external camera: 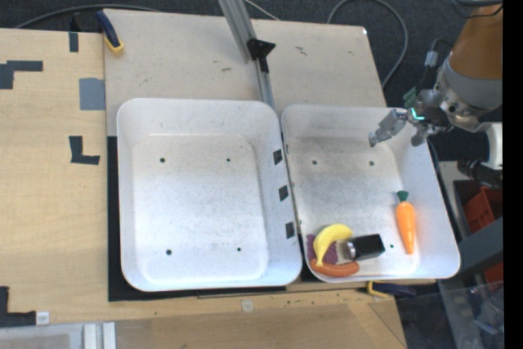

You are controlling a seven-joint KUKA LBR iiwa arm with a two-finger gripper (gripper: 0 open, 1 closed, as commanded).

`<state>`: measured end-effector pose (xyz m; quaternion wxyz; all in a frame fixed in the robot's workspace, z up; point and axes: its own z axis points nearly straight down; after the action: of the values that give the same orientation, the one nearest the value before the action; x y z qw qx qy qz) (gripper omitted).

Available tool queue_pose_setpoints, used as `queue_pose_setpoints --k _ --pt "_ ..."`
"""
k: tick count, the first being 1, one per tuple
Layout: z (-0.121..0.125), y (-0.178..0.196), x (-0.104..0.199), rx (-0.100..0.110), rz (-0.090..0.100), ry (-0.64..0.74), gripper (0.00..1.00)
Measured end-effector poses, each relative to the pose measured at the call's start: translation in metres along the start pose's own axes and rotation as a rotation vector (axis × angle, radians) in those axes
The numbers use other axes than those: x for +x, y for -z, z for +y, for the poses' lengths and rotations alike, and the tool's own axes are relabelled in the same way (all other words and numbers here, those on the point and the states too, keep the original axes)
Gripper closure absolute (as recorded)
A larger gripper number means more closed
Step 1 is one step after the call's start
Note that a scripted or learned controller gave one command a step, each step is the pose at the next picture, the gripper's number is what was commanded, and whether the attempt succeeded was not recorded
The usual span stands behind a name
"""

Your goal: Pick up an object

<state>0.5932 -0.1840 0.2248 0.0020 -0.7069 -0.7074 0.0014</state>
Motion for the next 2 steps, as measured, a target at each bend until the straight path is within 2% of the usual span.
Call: queue_pose_setpoints --k 1,2 --pt "0.001 0.002 0.000 -0.004 -0.001 0.001 0.00" --pt "0.009 -0.050 -0.004 0.001 -0.001 0.000 0.00"
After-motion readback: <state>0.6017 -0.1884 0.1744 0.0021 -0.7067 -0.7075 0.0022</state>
